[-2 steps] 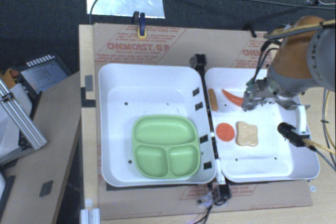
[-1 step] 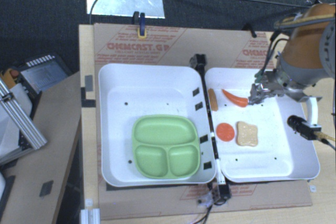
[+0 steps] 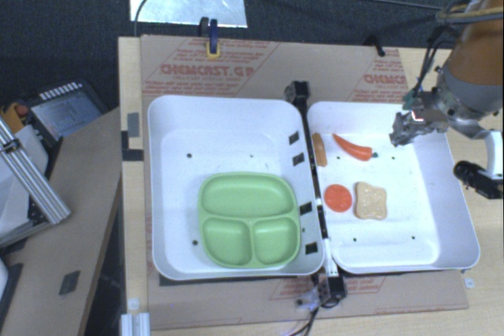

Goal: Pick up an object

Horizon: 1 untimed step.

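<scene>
Reaching in from the right, the arm (image 3: 472,67) hangs over the right bin (image 3: 441,248), with its gripper (image 3: 403,130) above that bin's far half, toward the right wall. Nothing sits between the gripper and the bin floor that it could be said to carry; I cannot tell whether it is apart or together.

4 small things lie in the right bin. A chili (image 3: 352,146), red and slightly curved, lies in the far half, just left of the gripper and apart from it. A sausage (image 3: 319,149), thin and orange-brown, lies along the left wall, near the chili but not touching it. A tomato slice (image 3: 339,197), round and red-orange, sits nearer the front, close to the left wall. A toast (image 3: 370,201), pale tan, lies just right of the slice, almost touching it.

The left bin (image 3: 181,122) carries 1 green plate (image 3: 248,218) with 3 compartments, set in its front right corner. Both bins rest on a board (image 3: 260,63) printed with red lettering.
</scene>
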Tool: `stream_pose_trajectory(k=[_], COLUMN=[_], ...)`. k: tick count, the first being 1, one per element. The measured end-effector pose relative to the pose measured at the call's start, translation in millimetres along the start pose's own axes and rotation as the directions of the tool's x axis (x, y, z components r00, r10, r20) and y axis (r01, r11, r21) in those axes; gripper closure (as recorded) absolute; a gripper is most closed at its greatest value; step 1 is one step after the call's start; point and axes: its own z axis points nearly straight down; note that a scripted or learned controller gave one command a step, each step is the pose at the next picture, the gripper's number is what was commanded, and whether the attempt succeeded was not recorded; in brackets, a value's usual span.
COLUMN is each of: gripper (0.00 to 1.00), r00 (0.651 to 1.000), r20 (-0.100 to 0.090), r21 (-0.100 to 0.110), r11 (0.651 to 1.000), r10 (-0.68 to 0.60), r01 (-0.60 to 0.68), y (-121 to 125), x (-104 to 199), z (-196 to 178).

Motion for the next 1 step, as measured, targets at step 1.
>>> stream_pose_trajectory(k=[1], gripper=[1.0], r00=[1.0], r20=[-0.002], r21=[0.006], r11=[1.0], r10=[-0.006], r01=[0.006], y=[-3.4], x=[51.1], z=[10.7])
